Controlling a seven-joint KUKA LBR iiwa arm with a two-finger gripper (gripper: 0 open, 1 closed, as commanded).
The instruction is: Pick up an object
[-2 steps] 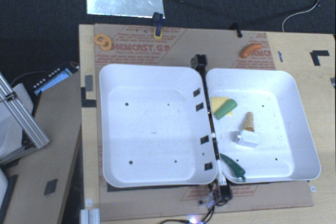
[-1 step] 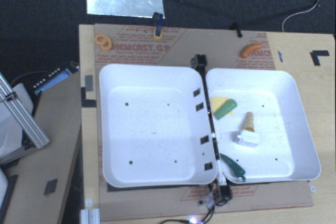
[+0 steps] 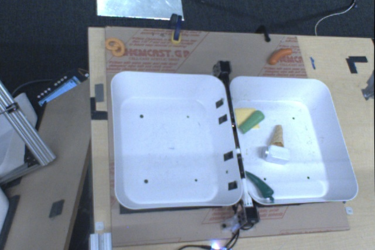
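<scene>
The right bin (image 3: 328, 126) holds several small objects. A green cylinder (image 3: 252, 121) lies on a yellow piece (image 3: 242, 113) near the bin's left wall. A tan cone (image 3: 277, 135) rests mid-bin, with a white block (image 3: 276, 154) just below it. A dark green tool (image 3: 259, 185) lies along the front left corner. A small grey part of the arm or gripper (image 3: 368, 86) pokes in at the right edge, outside the bin and well away from every object.
The left bin (image 3: 170, 137) sits beside the right one, joined by a black-clipped divider (image 3: 229, 126). On the cardboard behind the bins lie an orange ring (image 3: 115, 47), an orange sausage shape (image 3: 280, 55) and a yellow-blue clamp (image 3: 175, 29).
</scene>
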